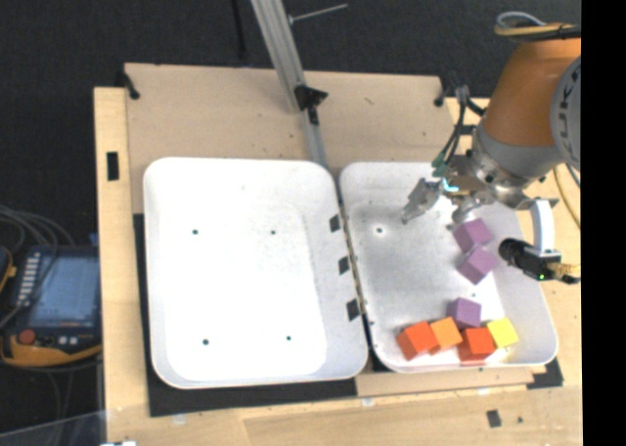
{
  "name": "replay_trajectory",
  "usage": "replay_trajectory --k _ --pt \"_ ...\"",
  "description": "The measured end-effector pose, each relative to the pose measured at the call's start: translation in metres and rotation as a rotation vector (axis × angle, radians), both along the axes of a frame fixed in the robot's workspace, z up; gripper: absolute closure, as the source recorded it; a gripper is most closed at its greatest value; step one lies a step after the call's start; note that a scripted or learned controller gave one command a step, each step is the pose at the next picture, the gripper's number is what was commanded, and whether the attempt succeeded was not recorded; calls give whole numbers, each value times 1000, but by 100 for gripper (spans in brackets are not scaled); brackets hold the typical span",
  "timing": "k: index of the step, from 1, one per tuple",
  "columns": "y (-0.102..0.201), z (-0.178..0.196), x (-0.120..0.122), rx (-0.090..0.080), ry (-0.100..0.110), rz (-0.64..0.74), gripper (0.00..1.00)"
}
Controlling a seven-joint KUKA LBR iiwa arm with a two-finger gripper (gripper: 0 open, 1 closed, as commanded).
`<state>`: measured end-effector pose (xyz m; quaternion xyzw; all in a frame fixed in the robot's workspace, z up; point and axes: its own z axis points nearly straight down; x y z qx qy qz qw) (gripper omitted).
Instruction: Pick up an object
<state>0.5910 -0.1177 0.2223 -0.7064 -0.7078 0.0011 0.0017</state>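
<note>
End effector (437, 201) above right bin (391, 268), purple blocks (476, 250) beside.

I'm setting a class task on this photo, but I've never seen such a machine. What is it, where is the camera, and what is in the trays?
One camera looks down at a slant on a bench. The grey and orange shape at right is a robot arm; its pincer hangs over the right bin, with nothing seen between its fingers. That bin holds three purple blocks, three orange ones and a yellow one. The left bin sits beside it.
</note>
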Motion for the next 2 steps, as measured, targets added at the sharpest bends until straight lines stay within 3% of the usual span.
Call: replay_trajectory --k 1,2 --pt "0 3 1 -1 -5 -1 0" --pt "5 -57 3 -2 1 -4 0"
